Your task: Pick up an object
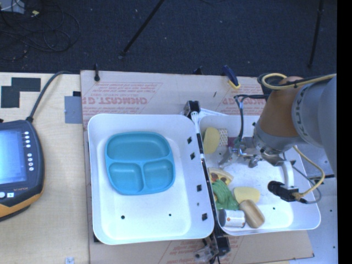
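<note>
Cardboard-topped bench (137,92) carries both bins; we see the gripper (237,154) low in the right bin (308,216), its grasp unclear. Objects cluster along that bin's left and near edges; next we close on the yellow piece (210,139).

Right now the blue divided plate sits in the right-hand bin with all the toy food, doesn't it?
Not quite. The camera view shows the blue divided plate in the left-hand bin, by itself. The toy food, such as the yellow piece, lies in the right-hand bin.
</note>
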`<state>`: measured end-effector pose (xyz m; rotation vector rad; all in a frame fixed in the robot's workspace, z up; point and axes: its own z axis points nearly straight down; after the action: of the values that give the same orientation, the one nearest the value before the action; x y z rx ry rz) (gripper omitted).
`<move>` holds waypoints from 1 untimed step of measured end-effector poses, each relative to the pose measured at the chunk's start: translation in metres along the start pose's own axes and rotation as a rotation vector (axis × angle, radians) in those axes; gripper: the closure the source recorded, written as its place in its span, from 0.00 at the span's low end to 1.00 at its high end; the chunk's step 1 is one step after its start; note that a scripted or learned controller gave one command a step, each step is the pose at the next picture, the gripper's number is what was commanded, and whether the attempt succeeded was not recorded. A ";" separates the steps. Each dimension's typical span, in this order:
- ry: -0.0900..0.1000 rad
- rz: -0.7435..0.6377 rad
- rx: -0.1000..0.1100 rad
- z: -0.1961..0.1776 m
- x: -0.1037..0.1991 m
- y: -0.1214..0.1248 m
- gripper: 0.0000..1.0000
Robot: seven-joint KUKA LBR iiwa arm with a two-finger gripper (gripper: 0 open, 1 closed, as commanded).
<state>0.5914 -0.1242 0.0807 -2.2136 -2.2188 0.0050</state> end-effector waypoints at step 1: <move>-0.002 -0.003 -0.007 -0.006 0.039 0.055 0.00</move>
<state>0.6459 -0.0855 0.0861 -2.2152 -2.2259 -0.0006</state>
